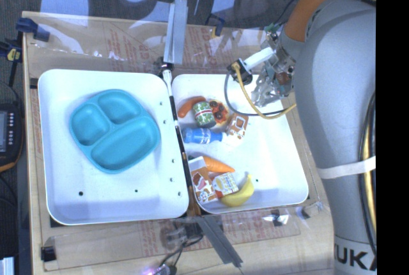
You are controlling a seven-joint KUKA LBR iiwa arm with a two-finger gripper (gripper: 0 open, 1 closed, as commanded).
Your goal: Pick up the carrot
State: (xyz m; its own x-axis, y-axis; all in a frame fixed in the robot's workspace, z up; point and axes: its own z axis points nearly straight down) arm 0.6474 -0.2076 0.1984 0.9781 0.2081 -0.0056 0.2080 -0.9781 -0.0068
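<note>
The pincer point(267, 89) hangs above the right bin's point(289, 158) far corner, its state unclear, well apart from the carrot point(218, 165).

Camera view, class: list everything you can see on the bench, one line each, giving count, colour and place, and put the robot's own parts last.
Bins: two, white, side by side.
Divided plate: one, blue, left bin.
Carrot: one, orange, right bin, near front.
Banana: one, yellow, right bin's front edge.
Bottle: one, blue, right bin's left side.
Can: one, green and red, right bin's rear.
Arm: one, grey, right.
Gripper: one, above right bin's rear corner.
</note>
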